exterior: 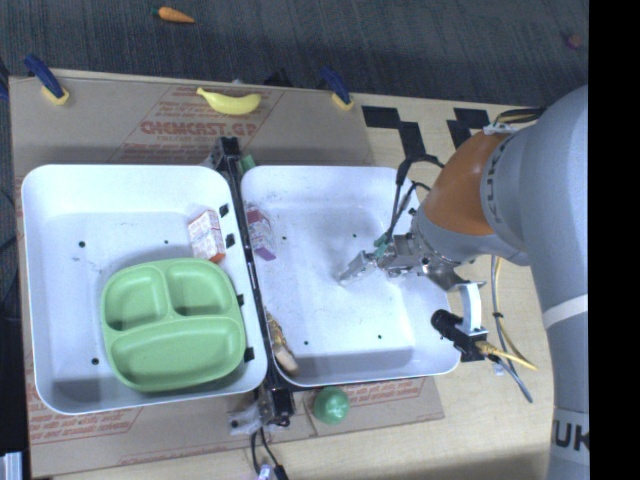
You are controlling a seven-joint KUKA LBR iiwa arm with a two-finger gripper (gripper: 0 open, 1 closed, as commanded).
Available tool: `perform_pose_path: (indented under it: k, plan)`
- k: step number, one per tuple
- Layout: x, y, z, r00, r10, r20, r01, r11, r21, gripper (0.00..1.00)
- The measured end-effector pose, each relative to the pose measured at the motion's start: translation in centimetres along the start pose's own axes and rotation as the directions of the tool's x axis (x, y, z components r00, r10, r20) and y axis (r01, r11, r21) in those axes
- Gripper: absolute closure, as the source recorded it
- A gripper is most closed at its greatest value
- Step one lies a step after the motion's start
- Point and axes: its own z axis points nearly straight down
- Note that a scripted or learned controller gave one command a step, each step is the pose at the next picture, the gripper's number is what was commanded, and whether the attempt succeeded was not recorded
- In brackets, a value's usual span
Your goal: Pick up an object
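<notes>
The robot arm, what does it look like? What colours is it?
The arm is big, round and grey, with an orange band above the wrist. Thin dark cables loop beside it, and its metal claw is silvery. Black letters mark its lower part.

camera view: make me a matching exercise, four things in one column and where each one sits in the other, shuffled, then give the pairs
Things:
1. green tray
2. banana
3. green ball
4. gripper

Places:
A. on the cardboard below the right bin
B. over the floor of the right bin
C. inside the left bin
D. on the cardboard above both bins

Pairs: 1-C, 2-D, 3-A, 4-B
</notes>
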Motion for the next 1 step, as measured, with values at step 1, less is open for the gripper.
perform_pose_path:
  k: [1]
  plan:
    - [0.02,0.0,-0.99,1.0,-0.003,-0.001,0.003,1.0,0.002,1.0]
